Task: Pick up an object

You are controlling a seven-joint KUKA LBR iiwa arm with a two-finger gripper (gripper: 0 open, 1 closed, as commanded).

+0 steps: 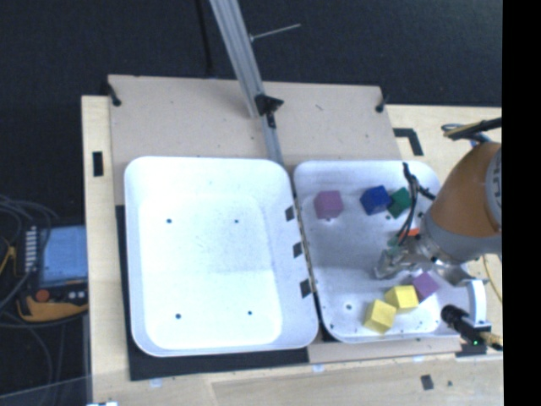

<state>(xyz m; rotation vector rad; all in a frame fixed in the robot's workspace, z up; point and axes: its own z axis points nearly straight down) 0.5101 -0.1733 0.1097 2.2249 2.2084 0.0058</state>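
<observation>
Yellow, purple, blue and green blocks lie in the right bin [338, 184]. The left bin [152, 184] is beside it on the bench [97, 125]. The arm [469, 205] reaches in from the right, and its end effector [393, 265] is low in the right bin, near the middle. It is too small and blurry to tell how it is set, and no block can be seen in it.

Two yellow blocks [391, 307] sit just below it, near the front wall. A purple block [425, 286] is next to them. Another purple block [328, 203] sits well apart at the back. The blue block [374, 200] and the green block [399, 201] touch each other at the back.

I think the pick is not done yet. The arm is down by the blocks, but it has to close on one and lift it up.
</observation>
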